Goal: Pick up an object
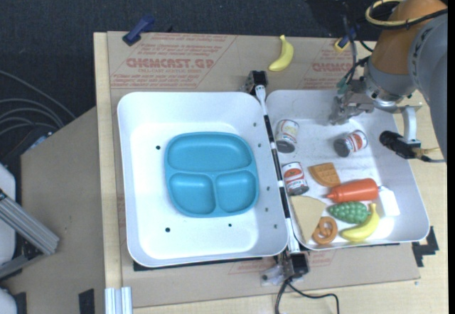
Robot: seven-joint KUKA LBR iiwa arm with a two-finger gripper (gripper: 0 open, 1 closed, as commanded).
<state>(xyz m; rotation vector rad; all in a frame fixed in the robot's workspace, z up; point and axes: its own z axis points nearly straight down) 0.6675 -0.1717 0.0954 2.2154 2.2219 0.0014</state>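
Pretzel (324, 229), banana (361, 226) and carrot (351, 190) lie untouched in the right bin (416, 195), while the gripper (346, 108) hangs above its far end near a can (350, 143) (holding nothing visible; open or closed cannot be told), so the pick remains undone.

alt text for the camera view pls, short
The arm's gripper hovers over the right bin near a small can, above toy food: carrot, banana, pretzel. The left bin holds a blue divided plate.

Bench (178, 64) with two bins
Left bin (135, 163) and right bin (412, 199) side by side; banana (282, 55) behind them
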